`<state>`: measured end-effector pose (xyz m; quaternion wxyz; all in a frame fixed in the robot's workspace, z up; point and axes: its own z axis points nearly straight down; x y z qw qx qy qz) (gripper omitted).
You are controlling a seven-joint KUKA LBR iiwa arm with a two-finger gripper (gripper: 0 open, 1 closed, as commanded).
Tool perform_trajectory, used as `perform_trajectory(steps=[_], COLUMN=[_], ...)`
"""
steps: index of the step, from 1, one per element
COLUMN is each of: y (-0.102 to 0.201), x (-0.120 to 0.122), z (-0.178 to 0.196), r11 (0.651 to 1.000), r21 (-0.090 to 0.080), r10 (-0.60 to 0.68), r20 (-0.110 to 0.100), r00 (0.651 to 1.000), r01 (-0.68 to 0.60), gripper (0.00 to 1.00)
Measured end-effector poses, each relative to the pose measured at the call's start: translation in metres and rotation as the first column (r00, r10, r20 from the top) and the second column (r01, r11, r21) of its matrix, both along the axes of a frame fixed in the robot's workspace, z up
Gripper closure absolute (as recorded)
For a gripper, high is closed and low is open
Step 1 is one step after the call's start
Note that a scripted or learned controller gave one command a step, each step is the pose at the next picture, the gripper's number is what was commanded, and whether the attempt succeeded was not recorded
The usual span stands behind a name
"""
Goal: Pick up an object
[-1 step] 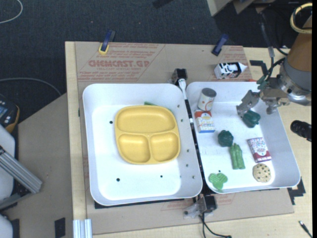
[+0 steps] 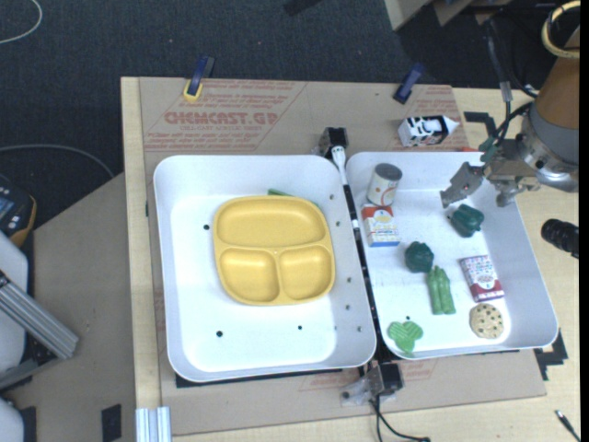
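The right bin holds several small items. My gripper hangs over its far right part, fingers spread open with nothing between them. A dark green lump lies just in front of the left fingertip. Further left stand a small can and a red and white box. Another dark green piece, a green bottle, a leafy green toy, a red packet and a cookie lie toward the near edge.
A yellow divided plate lies in the left bin, with a green sliver peeking out behind it. A black and white object rests on the bench behind the right bin. Blue clamps hold the board's far edge.
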<state>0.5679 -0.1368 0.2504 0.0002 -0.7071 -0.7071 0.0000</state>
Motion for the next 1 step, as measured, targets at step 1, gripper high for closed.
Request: perform_trajectory(steps=[1], y=[0.0085], x=[-0.005], z=[-0.0593], r11=[1.0], r21=[0.002], r10=[0.0], r20=[-0.007], r00=[1.0], r01=[0.0], gripper=[0.0])
